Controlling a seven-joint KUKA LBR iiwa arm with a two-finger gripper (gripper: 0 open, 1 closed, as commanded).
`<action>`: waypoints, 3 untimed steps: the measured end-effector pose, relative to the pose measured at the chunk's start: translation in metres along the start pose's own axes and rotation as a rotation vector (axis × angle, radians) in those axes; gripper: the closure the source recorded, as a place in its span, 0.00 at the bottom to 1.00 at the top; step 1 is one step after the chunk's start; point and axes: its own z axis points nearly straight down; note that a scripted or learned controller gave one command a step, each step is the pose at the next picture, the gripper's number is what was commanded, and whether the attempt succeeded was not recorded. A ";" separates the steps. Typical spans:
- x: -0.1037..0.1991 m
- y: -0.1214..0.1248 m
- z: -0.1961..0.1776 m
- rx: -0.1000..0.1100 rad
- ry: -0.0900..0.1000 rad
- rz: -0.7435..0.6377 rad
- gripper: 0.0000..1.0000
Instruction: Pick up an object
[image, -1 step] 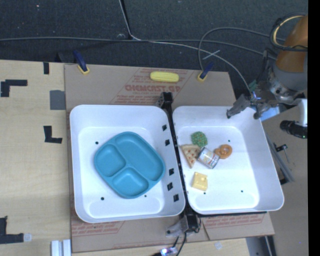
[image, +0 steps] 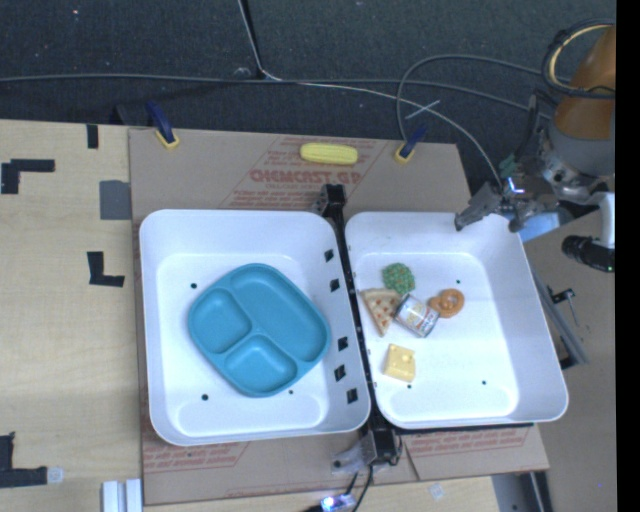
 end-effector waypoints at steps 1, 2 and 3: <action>-0.004 -0.001 0.064 0.006 0.000 0.000 0.00; 0.002 0.002 0.110 0.004 0.000 -0.001 0.00; 0.003 0.002 0.156 -0.001 -0.003 -0.002 0.00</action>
